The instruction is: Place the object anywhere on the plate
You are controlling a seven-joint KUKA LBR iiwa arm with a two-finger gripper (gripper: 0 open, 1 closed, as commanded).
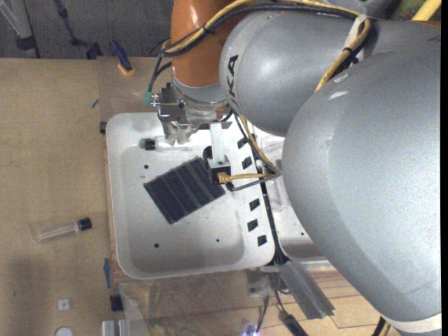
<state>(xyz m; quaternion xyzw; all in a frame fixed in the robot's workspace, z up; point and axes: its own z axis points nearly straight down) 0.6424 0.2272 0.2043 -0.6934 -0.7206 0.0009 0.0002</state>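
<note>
A dark ribbed rectangular plate (pixel 183 189) lies tilted on the floor of the left white bin (pixel 133 257). Near the bin's far left corner a small pale object with a black cap (pixel 148 144) lies on the floor. My gripper (pixel 175 130) hangs just to its right and above it, at the bin's far edge. The gripper's lower part blends with the pale object, so I cannot tell whether they touch. The orange band and the grey arm cover the bin's right side.
A clear vial with a black cap (pixel 63 228) lies on the wooden bench left of the bin. A blue clip (pixel 124 66) sits at the back. Small parts lie at the bench's front edge (pixel 115 303). The arm hides the right bin.
</note>
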